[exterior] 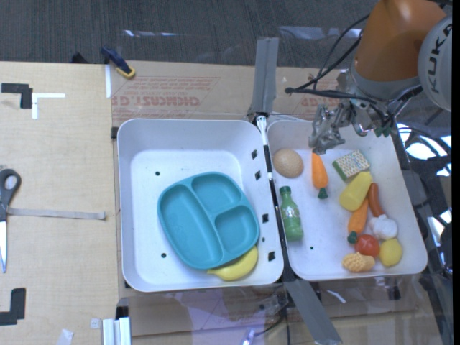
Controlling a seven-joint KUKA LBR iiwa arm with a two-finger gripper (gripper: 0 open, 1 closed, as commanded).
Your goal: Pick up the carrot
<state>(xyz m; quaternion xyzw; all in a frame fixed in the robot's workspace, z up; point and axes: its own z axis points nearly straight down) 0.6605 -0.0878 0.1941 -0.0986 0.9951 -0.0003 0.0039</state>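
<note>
An orange carrot [318,171] with a green stem end lies in the right bin [316,261], pointing toward the bin's far wall. A second, smaller carrot [357,219] lies farther right among other toys. My gripper [325,142] hangs just above the far tip of the first carrot, near the bin's back wall. It is open and nothing sits between its fingers. The grey arm with its orange band [392,31] reaches in from the upper right.
The right bin also holds a beige egg-shaped toy [288,162], a green bottle [291,213], a yellow squash [356,191], a cracker block [351,164], a tomato [367,244], corn [359,263] and garlic [384,227]. The left bin [136,192] holds a blue divided plate [207,220] and a banana [236,267].
</note>
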